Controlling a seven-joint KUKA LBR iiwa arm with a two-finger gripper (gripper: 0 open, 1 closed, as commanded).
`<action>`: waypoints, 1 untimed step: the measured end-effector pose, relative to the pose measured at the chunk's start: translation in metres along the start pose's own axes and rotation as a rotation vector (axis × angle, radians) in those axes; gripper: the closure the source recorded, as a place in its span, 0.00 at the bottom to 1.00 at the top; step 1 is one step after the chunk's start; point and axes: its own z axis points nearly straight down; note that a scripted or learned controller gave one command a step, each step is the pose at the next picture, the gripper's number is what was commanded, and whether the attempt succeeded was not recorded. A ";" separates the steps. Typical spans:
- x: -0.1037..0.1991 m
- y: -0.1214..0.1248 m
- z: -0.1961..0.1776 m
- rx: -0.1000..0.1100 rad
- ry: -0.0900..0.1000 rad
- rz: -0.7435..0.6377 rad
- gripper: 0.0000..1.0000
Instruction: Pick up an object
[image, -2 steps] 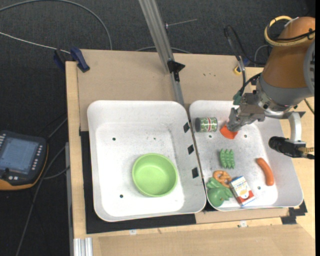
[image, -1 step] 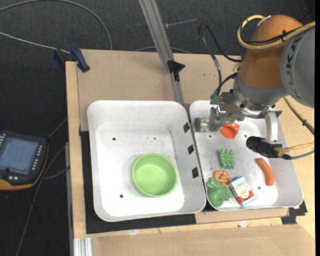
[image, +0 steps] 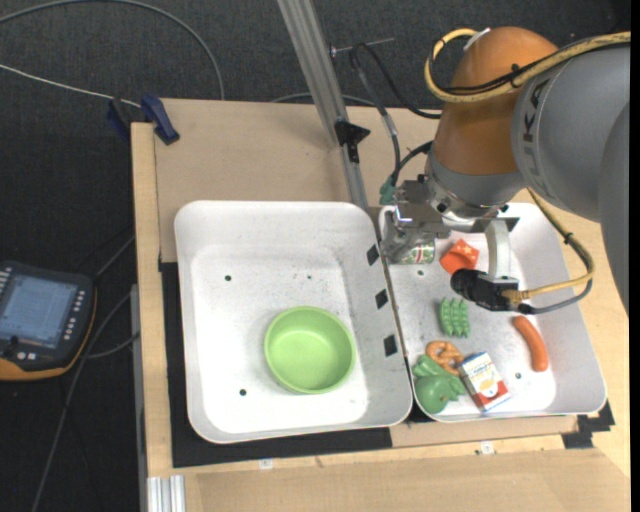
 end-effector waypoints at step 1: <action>0.049 0.002 -0.002 -0.001 0.001 0.000 1.00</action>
